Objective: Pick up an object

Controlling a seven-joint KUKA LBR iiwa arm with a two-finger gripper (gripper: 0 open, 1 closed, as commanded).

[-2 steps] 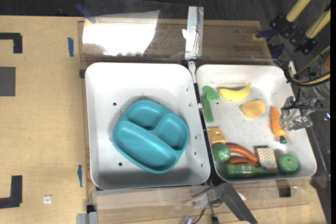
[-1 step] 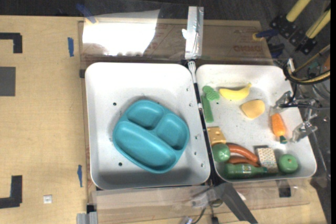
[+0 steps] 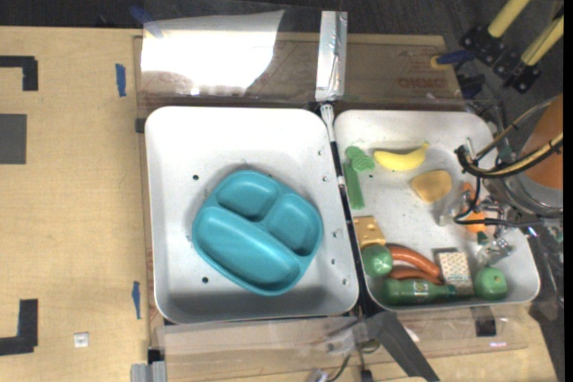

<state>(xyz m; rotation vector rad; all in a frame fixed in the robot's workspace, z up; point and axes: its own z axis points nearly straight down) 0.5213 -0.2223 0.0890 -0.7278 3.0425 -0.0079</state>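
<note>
— Camera view first: where is the end effector [image 3: 491, 239]?

— At the right side of the right bin [image 3: 430, 123], low over its floor, beside the yellow banana [image 3: 400, 158]'s far end and past a tan lump [image 3: 431, 185]. I cannot tell how it stands; cables and metal parts blur it.

— And the things to pick?

— All in the right bin: the banana near the back wall, a green strip [image 3: 355, 176] left of it, an orange carrot [image 3: 414, 259], a green bottle [image 3: 415, 289] and a green ball [image 3: 491, 283] along the front wall.

— The left bin [image 3: 179, 148]?

— A teal divided plate [image 3: 258, 231] lies flat there.
</note>
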